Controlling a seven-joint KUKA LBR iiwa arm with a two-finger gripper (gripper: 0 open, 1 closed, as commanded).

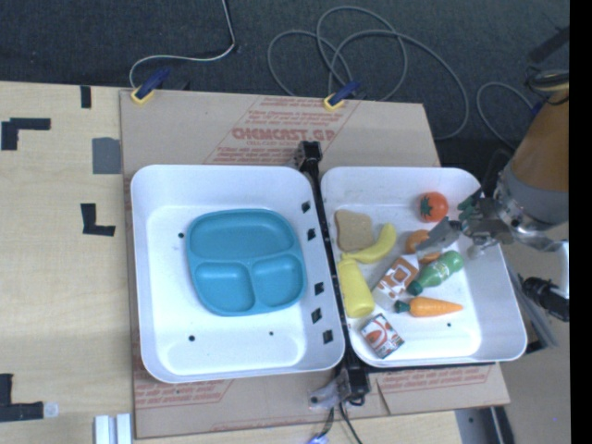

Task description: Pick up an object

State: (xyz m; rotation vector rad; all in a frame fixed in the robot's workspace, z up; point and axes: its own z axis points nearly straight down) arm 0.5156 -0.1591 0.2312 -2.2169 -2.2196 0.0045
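Currently I am watching the arm (541,169) reaching in over the far side of the right bin (490,340), which I am using as the landmark for everything below. The gripper (450,232) is hovering inside that bin near its outer wall, with its fingers spread apart and nothing sitting between them. One dark finger (437,236) is angling towards the bin's middle, just above the green bottle (438,271).

Inside the right bin, the tomato (432,205) is lying near the back wall, close beside the claw. A small orange piece (417,240) is resting just next to the finger tip. The carrot (433,308) is lying towards the front, just in front of the green bottle. The banana (377,244) is curving across the bin's middle, touching the bread slice (351,228) at the divider side. The yellow bottle (355,287) is lying along the divider, in front of the bread. A red and white carton (399,275) is sitting between the yellow bottle and the green bottle, and a second small carton (381,336) is lying near the front wall.

Beside the right bin, across the divider, the left bin (153,248) is holding a blue compartment tray (246,260). Both bins are resting on a cardboard sheet (268,132)
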